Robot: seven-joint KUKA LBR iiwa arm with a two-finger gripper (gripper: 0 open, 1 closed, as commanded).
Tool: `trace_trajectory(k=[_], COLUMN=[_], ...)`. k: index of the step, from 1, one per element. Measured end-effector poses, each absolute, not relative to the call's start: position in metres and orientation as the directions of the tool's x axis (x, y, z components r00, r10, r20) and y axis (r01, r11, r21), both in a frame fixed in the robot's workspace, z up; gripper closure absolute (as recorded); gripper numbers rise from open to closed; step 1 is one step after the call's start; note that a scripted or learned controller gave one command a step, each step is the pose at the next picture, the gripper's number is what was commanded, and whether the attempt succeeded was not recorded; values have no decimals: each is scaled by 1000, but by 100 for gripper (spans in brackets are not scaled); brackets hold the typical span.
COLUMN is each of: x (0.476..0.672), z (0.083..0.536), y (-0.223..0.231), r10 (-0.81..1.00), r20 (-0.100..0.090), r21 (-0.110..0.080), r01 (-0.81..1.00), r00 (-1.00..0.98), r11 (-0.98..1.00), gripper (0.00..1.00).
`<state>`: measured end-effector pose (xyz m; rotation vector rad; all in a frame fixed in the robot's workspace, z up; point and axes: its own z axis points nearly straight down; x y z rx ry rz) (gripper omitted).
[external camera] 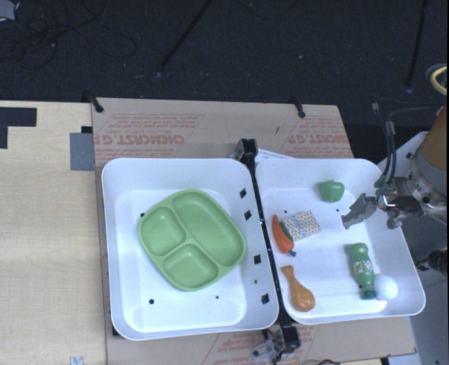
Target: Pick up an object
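Hovering over the right bin [407,299]: the gripper [365,210] is being held above the bin's right side with nothing seen in its grasp.

The fingers are being shown too dark and foreshortened to judge, so whether they are spread or closed cannot be told. Candidates are lying below: the green bottle [361,268] nearest, just under the claw, with a green ball [331,191], a patterned block [300,224], a carrot [282,236] and an orange gourd [299,290] further left. Trouble is being risked on any descent: the bottle, lying on its side, could be rolled away, or the bin wall clipped.
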<state>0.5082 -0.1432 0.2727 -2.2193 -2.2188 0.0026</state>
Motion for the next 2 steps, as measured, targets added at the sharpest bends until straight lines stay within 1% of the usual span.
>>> trace_trajectory(k=[1, 2], x=[516, 516], z=[221, 156], y=[-148, -145], r10=[1000, 1000], r20=[2, 3], r21=[-8, -10], r01=[1000, 1000], r00=[1, 0], r11=[-1, 0], gripper=[0, 0])
